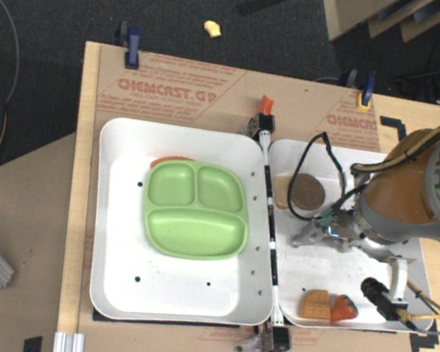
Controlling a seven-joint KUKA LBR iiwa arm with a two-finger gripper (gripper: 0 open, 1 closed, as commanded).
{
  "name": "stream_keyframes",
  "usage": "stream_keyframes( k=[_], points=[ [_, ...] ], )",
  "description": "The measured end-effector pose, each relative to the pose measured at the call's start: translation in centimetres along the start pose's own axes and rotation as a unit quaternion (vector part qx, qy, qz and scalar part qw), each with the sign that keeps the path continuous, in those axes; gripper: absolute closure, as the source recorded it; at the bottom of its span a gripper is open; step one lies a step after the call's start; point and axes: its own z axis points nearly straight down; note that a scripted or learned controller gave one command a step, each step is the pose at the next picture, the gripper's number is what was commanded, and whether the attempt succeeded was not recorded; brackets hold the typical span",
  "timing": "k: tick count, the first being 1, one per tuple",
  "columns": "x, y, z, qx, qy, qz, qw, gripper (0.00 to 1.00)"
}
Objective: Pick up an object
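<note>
Camera view, arm: grey with an orange band, reaching in from 3 o'clock, bent low over the right bin [312, 271]
Pincer [309, 235]: toward the 9 o'clock side of the right bin, close to its floor, nothing seen held; width cannot be told from this angle
Task's thing, nearest: brown disc [308, 192] at 11 o'clock in the right bin, at 12 o'clock from the pincer and apart from it; pale tan piece [282, 191] just beside its 9 o'clock edge
Other candidates: toast-like piece [316, 303] and red piece [344, 311], side by side at 6 o'clock in the same bin, by the wall
Left bin [109, 261]: green divided plate [196, 210] near the centre
Step in hand: likely the approach before a grasp, nothing lifted yet
Next move: probably a short shift toward 12 o'clock to centre over the disc, then closing; flat disc, so a low, edge-on grip seems needed
Surface: smooth white bin floors with a few dark specks; brown board table [78, 191] with red print, blue clamps [132, 43] along its 12 o'clock edge
Room: dark carpeted floor, small yellow scrap [212, 28] at 12 o'clock beyond the table
</note>
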Motion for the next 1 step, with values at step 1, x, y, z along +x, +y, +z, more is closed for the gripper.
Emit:
stream_keyframes(
  k=[1],
  points=[
    [0.66,6.77,-0.66,-0.008,-0.002,-0.003,1.0000,0.00]
  ],
)
